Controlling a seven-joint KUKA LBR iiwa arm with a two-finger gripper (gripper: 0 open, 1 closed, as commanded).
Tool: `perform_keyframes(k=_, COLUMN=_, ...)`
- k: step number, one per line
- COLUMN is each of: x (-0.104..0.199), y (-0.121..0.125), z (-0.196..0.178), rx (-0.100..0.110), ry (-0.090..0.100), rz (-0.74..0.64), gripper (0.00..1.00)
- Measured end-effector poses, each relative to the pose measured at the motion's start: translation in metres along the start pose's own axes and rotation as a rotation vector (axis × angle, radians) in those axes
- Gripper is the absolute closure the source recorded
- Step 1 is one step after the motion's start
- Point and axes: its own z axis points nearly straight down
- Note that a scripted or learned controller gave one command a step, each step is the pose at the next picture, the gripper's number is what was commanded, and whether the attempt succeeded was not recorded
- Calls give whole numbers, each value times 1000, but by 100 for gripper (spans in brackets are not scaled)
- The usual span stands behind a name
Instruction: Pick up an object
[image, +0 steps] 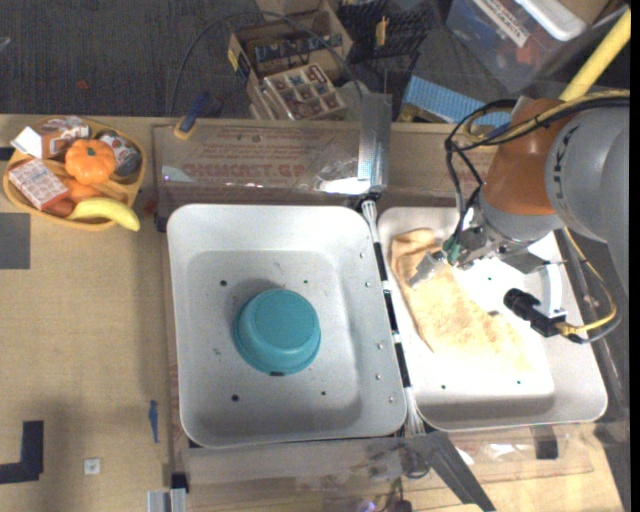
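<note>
The arm (560, 170) reaches in over the right bin (580, 395), with the gripper (447, 255) lowered at the upper left part of that bin, at the top edge of a tan, cloth-like flat piece (460, 315) that lies across the bin floor. The gripper's tip appears to touch or sit just above the folded upper end of the piece; whether it is clenched, released or grasping anything cannot be told from this view, and no object is seen lifted clear of the bin. The left bin (190, 240) holds a teal bowl (279, 331), set upside down near its centre, well apart from the gripper. A plate of toy food (70, 180) rests on the bench at far left, outside both bins. In judgement, the step in hand is the descent or closing stage of a grasp attempt on the tan piece; the pick is not yet achieved. The next move calls for a firm closure on a raised fold, then a vertical lift; a thin, limp item may slip out.
</note>
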Motion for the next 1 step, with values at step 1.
perform_keyframes(k=1, x=-21, y=38, z=13, rx=7, ry=0, rz=211, gripper=0)
